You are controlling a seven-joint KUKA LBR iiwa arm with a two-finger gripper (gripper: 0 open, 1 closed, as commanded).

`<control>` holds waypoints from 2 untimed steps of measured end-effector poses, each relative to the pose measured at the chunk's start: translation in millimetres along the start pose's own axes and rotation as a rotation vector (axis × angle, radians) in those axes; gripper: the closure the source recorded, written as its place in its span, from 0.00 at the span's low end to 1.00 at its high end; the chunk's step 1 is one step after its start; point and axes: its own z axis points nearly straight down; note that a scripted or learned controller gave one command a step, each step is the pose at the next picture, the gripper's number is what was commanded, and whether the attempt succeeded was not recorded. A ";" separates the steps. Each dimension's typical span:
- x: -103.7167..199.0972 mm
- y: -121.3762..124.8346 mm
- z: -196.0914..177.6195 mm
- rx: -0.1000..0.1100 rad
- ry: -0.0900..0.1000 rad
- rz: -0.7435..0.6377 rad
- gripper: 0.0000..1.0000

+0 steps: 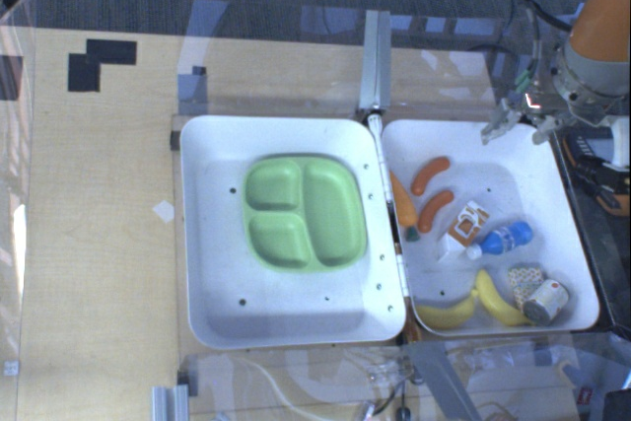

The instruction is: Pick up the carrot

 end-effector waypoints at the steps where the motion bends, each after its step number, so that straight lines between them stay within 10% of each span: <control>1: 0.0 0.0 -0.1 0.000 0.000 0.000 0.00; 2: 62.4 -11.1 121.6 -0.003 0.001 0.068 0.00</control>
